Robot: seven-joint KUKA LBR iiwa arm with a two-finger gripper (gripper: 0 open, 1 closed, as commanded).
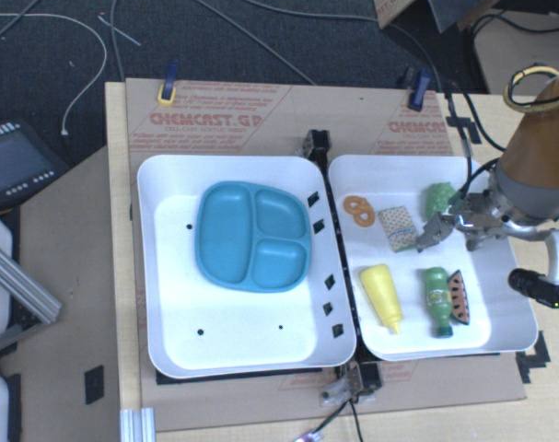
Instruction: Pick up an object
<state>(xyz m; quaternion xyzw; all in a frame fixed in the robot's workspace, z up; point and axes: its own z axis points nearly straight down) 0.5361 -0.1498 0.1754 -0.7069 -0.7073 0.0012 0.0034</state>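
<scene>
The right bin (500, 334) holds several small items. A pretzel (358, 210) and a speckled tan square (398, 227) lie at its left. A green lump (438, 197) sits near the back. Toward the front lie a yellow bottle (383, 296), a green bottle (437, 301) and a watermelon slice (459, 297). My gripper (451, 237) hangs over the middle of this bin, just right of the tan square and behind the green bottle. It is open, and I see nothing between its fingers.
A blue divided plate (252, 236) lies in the left bin (168, 320). A black divider with clips (332, 247) runs between the bins. Cables trail across the dark floor behind the bench.
</scene>
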